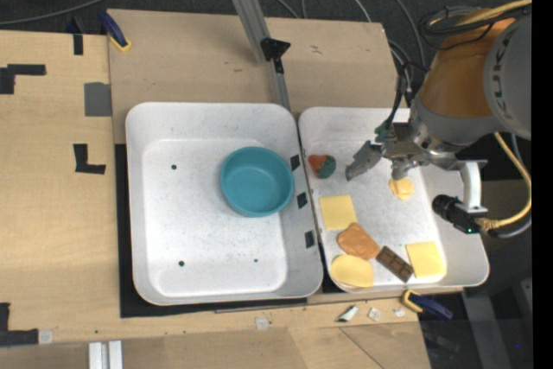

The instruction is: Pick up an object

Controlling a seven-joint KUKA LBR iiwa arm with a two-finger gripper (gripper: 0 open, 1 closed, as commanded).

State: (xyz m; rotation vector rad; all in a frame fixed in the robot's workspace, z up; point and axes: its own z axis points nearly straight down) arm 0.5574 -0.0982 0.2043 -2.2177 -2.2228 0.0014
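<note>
Nothing is picked yet: the two-finger gripper (383,168) hangs over the right white bin (458,276) with fingers spread and nothing between them, a small yellow piece (401,187) just beside it. That bin holds seven objects, and the left white bin (155,186) one round blue bowl (256,181).

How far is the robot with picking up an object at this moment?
Done: the hand is over the right bin, among the items. In hand: I see nothing between its fingers; they look spread. Left: grasp and lift something, perhaps the small yellow piece or the red and green object nearby.
</note>
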